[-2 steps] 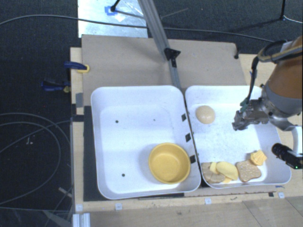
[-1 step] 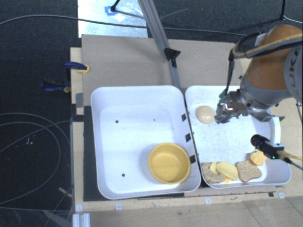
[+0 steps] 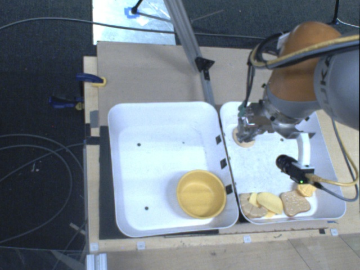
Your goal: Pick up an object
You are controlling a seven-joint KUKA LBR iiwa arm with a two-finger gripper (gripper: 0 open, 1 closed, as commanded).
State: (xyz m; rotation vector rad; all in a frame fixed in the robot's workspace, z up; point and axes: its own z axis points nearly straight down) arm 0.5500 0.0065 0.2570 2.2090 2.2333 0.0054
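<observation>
Food pieces (image 3: pixel 274 203) line the right bin's (image 3: pixel 332 207) near edge; the claw's (image 3: pixel 245 133) state is unclear.

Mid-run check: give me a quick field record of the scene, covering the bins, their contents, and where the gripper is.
left bin: holds a yellow bowl, upright, near its front right corner
right bin: food-shaped pieces clustered along its front edge
round tan piece: right bin, back left, partly covered by the gripper
gripper: low over the round tan piece; finger state unclear
held object: none confirmed
</observation>
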